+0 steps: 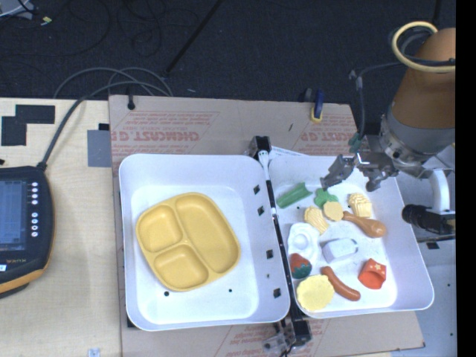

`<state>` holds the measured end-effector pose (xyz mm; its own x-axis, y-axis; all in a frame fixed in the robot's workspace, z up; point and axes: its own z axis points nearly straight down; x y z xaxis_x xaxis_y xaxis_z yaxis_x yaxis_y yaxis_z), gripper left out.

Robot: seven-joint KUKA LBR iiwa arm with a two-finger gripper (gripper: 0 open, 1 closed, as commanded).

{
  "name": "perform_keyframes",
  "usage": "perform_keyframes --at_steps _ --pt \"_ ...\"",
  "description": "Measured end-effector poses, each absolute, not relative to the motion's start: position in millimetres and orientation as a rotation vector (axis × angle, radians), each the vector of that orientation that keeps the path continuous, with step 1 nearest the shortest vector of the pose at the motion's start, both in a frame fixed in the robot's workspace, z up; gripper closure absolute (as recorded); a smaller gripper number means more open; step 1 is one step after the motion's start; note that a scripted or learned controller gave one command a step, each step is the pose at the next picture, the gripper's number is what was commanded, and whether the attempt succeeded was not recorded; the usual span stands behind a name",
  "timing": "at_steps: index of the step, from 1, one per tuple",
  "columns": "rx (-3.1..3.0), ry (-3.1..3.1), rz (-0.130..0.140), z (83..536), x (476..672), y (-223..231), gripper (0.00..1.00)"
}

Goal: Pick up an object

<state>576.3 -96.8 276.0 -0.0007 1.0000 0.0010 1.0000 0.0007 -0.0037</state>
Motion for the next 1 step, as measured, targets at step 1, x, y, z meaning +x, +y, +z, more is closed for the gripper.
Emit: perform_keyframes --at_steps 1 --pt "-2.218 -2.235 -0.015 408.8 557.3 -38.2 0.00"
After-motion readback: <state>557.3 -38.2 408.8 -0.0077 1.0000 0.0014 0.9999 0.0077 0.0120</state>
